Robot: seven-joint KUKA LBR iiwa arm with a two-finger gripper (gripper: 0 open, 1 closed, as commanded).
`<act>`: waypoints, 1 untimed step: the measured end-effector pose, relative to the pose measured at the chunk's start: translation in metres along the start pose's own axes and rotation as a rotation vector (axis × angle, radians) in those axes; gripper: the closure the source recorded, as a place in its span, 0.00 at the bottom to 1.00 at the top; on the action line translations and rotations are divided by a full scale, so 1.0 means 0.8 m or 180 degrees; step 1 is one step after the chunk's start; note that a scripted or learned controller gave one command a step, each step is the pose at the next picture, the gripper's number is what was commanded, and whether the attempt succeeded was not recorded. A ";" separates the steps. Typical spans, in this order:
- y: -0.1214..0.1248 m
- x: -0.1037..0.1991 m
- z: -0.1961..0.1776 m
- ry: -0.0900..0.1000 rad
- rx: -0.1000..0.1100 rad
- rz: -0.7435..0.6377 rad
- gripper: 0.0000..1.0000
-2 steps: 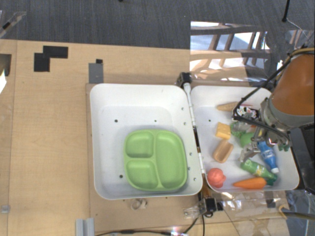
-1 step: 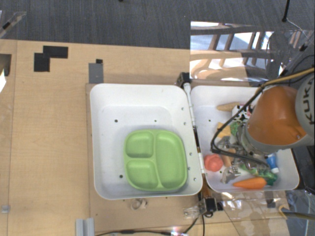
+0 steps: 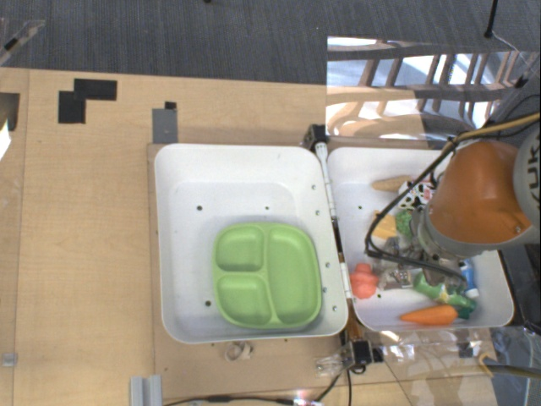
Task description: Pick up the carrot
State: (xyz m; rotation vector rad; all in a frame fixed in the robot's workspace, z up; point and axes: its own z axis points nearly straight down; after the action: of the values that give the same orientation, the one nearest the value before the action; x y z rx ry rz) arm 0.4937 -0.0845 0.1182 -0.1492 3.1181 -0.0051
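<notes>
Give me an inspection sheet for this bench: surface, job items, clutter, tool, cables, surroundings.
Surface: wooden bench with two white bins side by side.
Job's things: carrot lies at the near edge of the right bin, apart from the arm.
Clutter: green divided plate in the left bin; a red-orange toy and other small toys in the right bin.
Tool: hidden beneath the orange band; state unclear.
Cables: black cable loops off the wrist.
Surroundings: dark carpet.
</notes>
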 end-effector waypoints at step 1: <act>0.001 0.000 0.000 0.0001 -0.0006 -0.0004 0.00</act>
State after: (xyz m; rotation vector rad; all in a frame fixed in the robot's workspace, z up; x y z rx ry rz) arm 0.4937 -0.0833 0.1179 -0.1515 3.1184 -0.0022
